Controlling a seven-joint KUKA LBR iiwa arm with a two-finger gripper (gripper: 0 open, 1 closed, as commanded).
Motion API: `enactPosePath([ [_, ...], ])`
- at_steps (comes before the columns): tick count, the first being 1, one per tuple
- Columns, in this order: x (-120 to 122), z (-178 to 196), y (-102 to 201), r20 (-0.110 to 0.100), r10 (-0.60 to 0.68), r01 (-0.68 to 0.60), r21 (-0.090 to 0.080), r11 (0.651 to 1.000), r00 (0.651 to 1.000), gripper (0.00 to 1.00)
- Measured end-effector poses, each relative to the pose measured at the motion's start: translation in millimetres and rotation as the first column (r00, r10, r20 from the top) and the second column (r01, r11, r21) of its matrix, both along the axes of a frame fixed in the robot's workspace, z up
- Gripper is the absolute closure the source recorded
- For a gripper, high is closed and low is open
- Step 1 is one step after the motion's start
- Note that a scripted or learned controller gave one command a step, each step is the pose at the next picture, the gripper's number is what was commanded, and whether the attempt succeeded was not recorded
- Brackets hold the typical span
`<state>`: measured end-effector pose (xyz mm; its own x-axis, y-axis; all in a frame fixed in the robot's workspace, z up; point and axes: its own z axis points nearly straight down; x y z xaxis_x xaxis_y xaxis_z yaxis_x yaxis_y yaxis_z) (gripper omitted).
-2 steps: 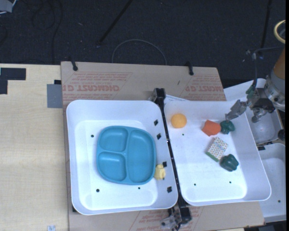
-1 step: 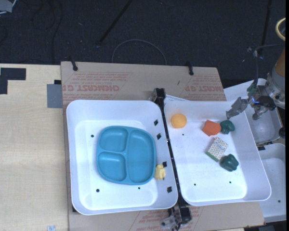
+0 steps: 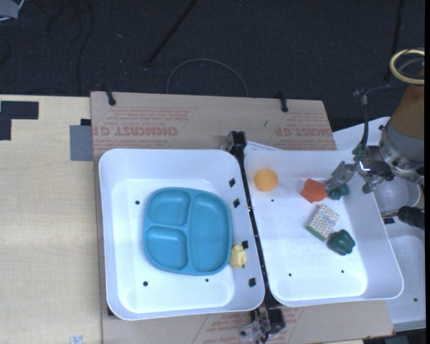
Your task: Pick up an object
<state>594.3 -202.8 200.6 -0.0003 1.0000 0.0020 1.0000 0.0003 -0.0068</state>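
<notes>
Lying just left of the tool [image 3: 352,175]: orange block [image 3: 314,190], small, boxy. Below it: patterned pad [image 3: 323,221], green lump [image 3: 341,242]. Tool's opening: cannot tell.

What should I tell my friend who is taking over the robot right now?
Pincer: sits at the right bin's far right side, beside the orange-red block; I can't tell if it grips anything.
Right bin things: orange ball, orange-red block, patterned block, dark green object.
Left bin: blue divided plate, small yellow object at its right edge.
Done: nothing visibly lifted.
Left: grasp one object, likely the orange-red block, and raise it.
</notes>
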Motion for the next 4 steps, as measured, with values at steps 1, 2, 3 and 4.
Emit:
enactPosePath([
  [1, -0.6, -63.9, -0.9, 0.000, 0.000, 0.000, 0.000, 1.000, 1.000, 0.00],
  [2, -1.2, -116.1, 0.7, 0.002, -0.002, 0.002, -0.001, 1.000, 1.000, 0.00],
  [3, -0.5, -103.0, -0.3, 0.004, -0.003, 0.003, -0.001, 1.000, 1.000, 1.00],
  [4, -1.7, -52.2, -9.9, 0.009, -0.003, 0.003, -0.003, 1.000, 1.000, 1.00],
])
